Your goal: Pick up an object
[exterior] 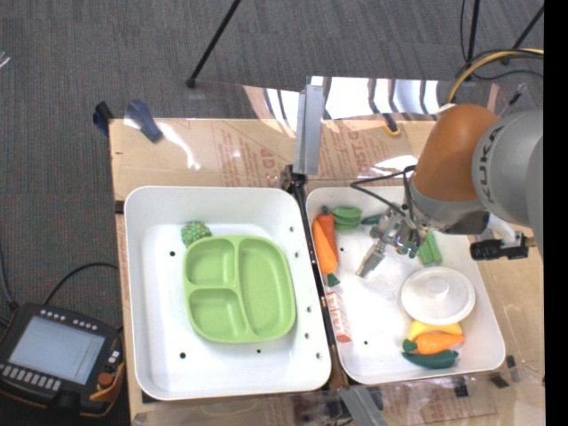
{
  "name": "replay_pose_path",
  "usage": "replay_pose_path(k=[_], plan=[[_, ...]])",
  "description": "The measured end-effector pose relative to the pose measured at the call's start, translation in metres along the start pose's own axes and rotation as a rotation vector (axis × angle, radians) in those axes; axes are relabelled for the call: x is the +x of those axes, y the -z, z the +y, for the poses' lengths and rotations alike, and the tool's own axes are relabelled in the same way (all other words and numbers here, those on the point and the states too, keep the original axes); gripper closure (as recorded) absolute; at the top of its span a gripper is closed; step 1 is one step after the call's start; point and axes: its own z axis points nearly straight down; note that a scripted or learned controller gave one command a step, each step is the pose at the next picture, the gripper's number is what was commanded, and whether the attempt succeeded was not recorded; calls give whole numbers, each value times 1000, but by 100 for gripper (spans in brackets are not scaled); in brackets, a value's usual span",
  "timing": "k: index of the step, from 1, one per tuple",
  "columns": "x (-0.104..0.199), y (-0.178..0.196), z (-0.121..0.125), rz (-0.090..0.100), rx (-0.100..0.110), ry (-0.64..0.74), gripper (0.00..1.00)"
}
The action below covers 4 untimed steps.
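Note:
My gripper (389, 254) hangs over the middle of the right bin (377, 362), under the orange band of the arm. It is open, with one finger (368, 263) pointing down-left and nothing between the fingers. An orange carrot (324, 242) lies to its left along the bin's left wall. A green toy (346, 213) sits at the back, and a small green piece (431, 250) lies just right of the gripper. In front of the gripper stands a white round bowl (437, 295). An orange, yellow and green toy cluster (432, 342) fills the front right corner.
The left bin (155, 353) holds a green divided plate (240, 288) and a small green knobbly toy (195, 232) at its back left. A red and white strip (337, 315) lies by the wall between the bins. A pendant (58, 353) sits off the bench at lower left.

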Motion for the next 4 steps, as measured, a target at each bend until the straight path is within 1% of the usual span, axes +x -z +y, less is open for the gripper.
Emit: replay_pose_path(k=[1,2,3,4], plan=[[22,-1,34,2,5,-202,0],[22,9,36,1,5,-194,100],[104,100,66,-2,4,-779,100],[62,170,84,-6,0,-691,100]])
